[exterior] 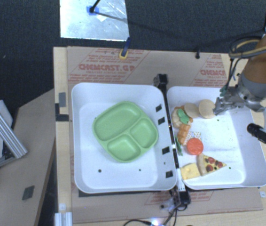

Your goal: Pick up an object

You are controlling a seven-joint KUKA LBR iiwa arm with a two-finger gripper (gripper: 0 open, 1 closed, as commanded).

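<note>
One two-finger gripper (219,105) low over right bin (253,173), upper area, metal fingers pointing toward view's left, tips just beside round beige biscuit-like disc (206,109). Whether touching disc: cannot tell; finger spread too small and blurred to judge. Grey wrist and orange band (263,60) behind, upper right, with dark cables looping above.

Spread along right bin's left side, plastic toy foods: green leafy piece (190,109) overlapping tan slice (179,116), orange carrot-like piece (183,133) below, smooth red tomato-like round (195,146), speckled white scrap (196,134) just above it, triangular pizza slice (210,164) with red dots, yellow cheese-like wedge (190,171) touching its crust end.

Left bin (86,173), shallow, glossy white, rounded corners, bearing pale green three-compartment plate (125,131), tilted diagonally. Black clips (162,121) down divider between bins.

Underneath, brown printed cardboard sheet (105,66) on bench. Beyond, shiny crinkled foil square (94,12) on dark carpet.
</note>
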